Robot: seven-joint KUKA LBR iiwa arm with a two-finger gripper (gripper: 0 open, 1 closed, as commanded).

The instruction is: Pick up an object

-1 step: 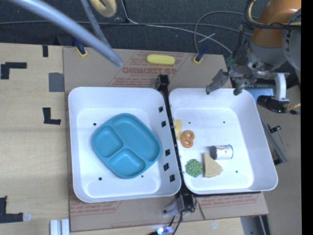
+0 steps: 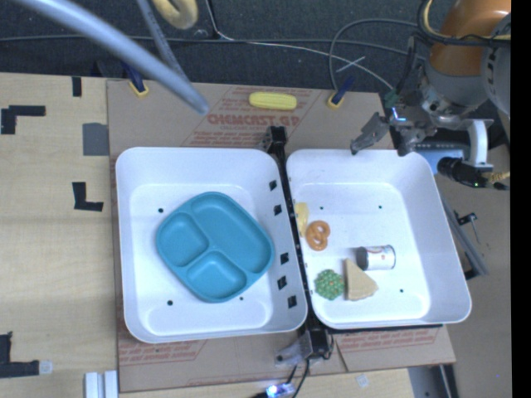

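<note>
Cardboard (image 2: 241, 118) covered the bench under two white bins. Above the right bin's (image 2: 440, 222) far rim, the gripper (image 2: 383, 136) hung with fingers spread, holding nothing. Below lay a pretzel (image 2: 318, 235), can (image 2: 377, 258), wedge (image 2: 361, 284) and green ball (image 2: 329, 284).

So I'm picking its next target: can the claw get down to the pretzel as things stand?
Probably yes. The pretzel lies flat with nothing over it in the right bin; the claw hangs at that bin's far rim. The yellow piece lies close beside it.

Robot lab, taped bench (image 2: 50, 222), cables (image 2: 348, 48)
</note>
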